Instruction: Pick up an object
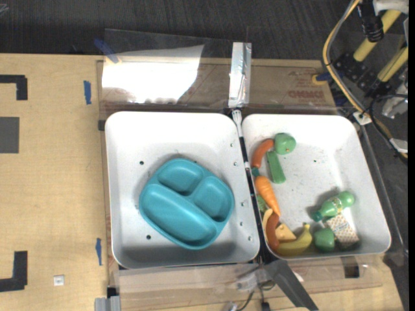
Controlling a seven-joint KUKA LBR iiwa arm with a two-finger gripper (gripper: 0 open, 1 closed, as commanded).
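Carrot (266, 193), banana (295, 241) in right bin (311, 148); teal tray (187, 203) in left bin (130, 141); gripper state unclear

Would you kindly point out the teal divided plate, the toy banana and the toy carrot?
teal divided plate (187, 203), camera view, ridge between its compartments.
toy banana (293, 243), camera view, middle of its curve.
toy carrot (266, 193), camera view, mid-body.

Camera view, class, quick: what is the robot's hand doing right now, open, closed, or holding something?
Hand: cannot be told from the camera view. The toy foods lie loose in the right white bin.
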